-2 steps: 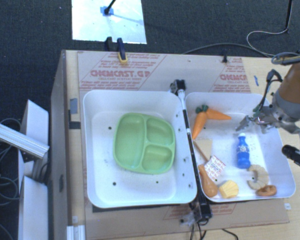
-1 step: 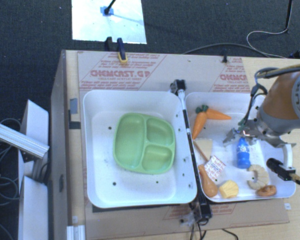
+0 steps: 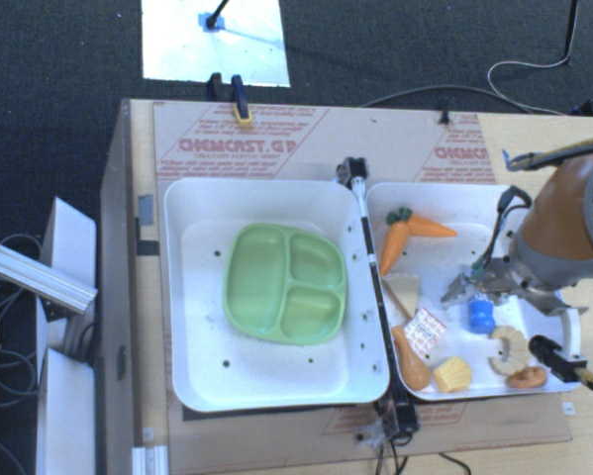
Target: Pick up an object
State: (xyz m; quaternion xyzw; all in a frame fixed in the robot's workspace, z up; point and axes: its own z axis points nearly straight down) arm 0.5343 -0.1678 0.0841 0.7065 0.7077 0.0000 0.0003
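My wrist band (image 3: 570, 206) is smooth orange, faintly glossy, and my gripper (image 3: 471, 287) looks like bare grey metal. Both bins (image 3: 202, 206) are white plastic with a soft sheen. The green tray (image 3: 284, 283) is matt plastic. The carrots (image 3: 415, 232) and the blue piece (image 3: 481, 315) look like smooth moulded plastic. The bench top (image 3: 276, 142) is brown printed paper over board, matt. The floor (image 3: 49, 77) is rough dark carpet.

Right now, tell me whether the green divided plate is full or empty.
Empty: the green divided plate shows bare compartments, lying flat in the left white bin.
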